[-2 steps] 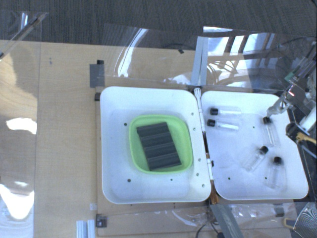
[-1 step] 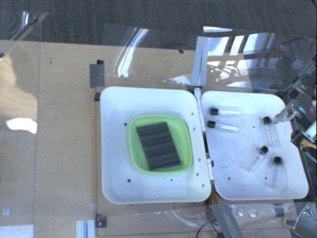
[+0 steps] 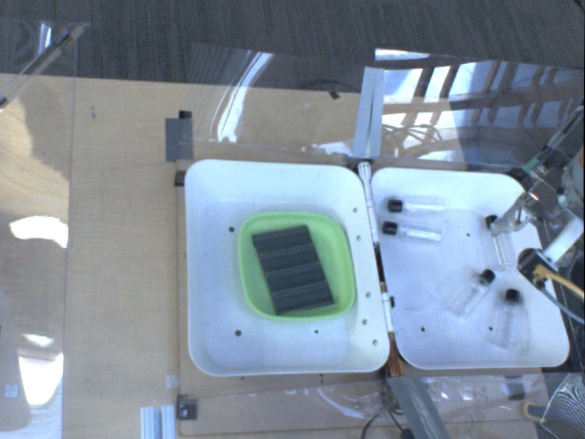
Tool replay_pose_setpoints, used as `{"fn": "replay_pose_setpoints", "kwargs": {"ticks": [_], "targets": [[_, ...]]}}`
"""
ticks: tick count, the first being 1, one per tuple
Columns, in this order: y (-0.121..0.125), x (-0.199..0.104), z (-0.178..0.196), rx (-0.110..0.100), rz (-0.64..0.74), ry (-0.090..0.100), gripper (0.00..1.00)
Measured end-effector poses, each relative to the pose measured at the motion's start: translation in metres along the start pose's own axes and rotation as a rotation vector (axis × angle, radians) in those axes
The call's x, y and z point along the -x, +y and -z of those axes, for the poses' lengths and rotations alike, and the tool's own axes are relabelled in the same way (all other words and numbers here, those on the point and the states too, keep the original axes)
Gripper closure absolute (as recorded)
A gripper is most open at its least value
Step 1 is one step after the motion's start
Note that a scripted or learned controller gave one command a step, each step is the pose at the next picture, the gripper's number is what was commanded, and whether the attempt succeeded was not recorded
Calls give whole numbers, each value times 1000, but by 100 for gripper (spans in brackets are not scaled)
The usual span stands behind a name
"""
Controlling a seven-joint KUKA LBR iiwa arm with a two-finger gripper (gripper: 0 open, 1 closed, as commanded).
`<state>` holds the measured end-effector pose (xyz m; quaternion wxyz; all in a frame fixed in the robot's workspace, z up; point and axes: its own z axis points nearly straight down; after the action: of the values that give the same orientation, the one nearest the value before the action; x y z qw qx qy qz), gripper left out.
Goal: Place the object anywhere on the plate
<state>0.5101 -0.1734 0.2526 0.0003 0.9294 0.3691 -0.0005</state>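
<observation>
Across the right-hand bin (image 3: 430, 355) lie five small clear vials with black caps, scattered on the white floor. Two sit near the bin's left wall, side by side and roughly parallel: upper vial (image 3: 413, 206), lower vial (image 3: 411, 232). A third vial (image 3: 500, 236) lies just beside the tool (image 3: 528, 201) at the right edge. A fourth vial (image 3: 473, 294) lies diagonally mid-bin; a fifth vial (image 3: 507, 316) lies near the front right corner.

Left-hand bin (image 3: 210, 273) holds the green plate (image 3: 249, 273), with a dark ribbed block (image 3: 292, 270) resting on its middle. Free plate surface remains as a rim around the block.

Tool state: cannot tell; blurred at the frame edge. Nothing is seen gripped.

Handling judgement: vials look light, rigid and smooth; probably glass or hard plastic, so possibly breakable and slippery. Round bodies will likely roll if nudged. Best hold appears to be across the barrel at mid-length, jaws square to the long axis. Third vial is the nearest candidate. Transparent bodies are hard to see against the white.
</observation>
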Motion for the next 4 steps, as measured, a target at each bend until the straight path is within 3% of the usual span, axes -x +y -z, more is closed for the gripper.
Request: {"fn": "replay_pose_setpoints", "kwargs": {"ticks": [1,2,3,4], "targets": [[-18,-7,-13,-1,-31,1,0],[1,-23,-43,-1,-455,-1,0],[20,26,21,5,-519,1,0],[23,21,-11,-1,-526,-1,0]]}}
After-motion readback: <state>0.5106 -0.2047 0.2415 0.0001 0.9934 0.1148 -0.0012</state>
